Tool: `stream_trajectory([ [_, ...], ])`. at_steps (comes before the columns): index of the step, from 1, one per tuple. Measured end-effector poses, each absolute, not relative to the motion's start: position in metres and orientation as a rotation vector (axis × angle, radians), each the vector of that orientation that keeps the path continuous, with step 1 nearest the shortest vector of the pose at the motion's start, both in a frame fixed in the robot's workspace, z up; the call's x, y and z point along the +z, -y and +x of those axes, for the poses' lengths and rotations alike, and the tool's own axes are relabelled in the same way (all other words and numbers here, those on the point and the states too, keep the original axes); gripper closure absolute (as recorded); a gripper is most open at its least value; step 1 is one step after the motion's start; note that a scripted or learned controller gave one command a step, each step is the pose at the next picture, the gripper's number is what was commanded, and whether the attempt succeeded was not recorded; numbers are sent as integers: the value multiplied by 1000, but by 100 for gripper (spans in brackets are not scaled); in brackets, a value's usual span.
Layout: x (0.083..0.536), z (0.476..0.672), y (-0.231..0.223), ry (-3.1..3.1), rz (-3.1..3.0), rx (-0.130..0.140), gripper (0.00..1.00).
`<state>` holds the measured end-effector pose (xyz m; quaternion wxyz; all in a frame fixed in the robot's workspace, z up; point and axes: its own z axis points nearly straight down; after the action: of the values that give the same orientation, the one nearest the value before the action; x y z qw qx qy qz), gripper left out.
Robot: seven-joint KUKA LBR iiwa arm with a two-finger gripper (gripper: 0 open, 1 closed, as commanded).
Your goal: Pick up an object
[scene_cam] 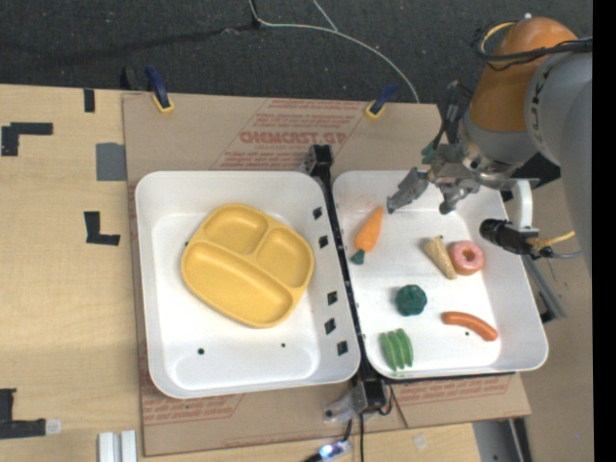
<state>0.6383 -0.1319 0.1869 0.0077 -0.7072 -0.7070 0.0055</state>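
The grey arm (539,94), with its orange band uppermost, is seen reaching in from the right and bent down over the far end of the right bin (510,349). The tool (425,196) is held above that bin's far part, its two dark fingers spread apart, one slanting toward the carrot and the other nearer the bin's right side; nothing is seen between them.

The carrot (369,230) is laid just beside and below the tool's left finger, near the divide between the bins, its green top pointed toward the near side. Further from the carrot, toward the right, a tan wedge-shaped piece (440,256) is found touching a pink doughnut (468,258). Nearer than the carrot, a dark green round item (411,299) is set mid-bin, with a red sausage (471,324) to its right and a light green vegetable (396,347) at the near edge.

In the left bin (164,354), well apart from the carrot, a yellow divided plate (248,264) is laid. Both bins are carried on the bench (58,287).
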Motion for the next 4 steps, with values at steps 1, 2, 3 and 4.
stream_trajectory([
  [1,193,641,132,2220,-2214,7,0],
  [2,125,639,136,2215,-2212,15,0],
  [3,100,644,138,2232,-2229,-11,0],
  [4,101,641,136,2224,-2217,3,100],
])
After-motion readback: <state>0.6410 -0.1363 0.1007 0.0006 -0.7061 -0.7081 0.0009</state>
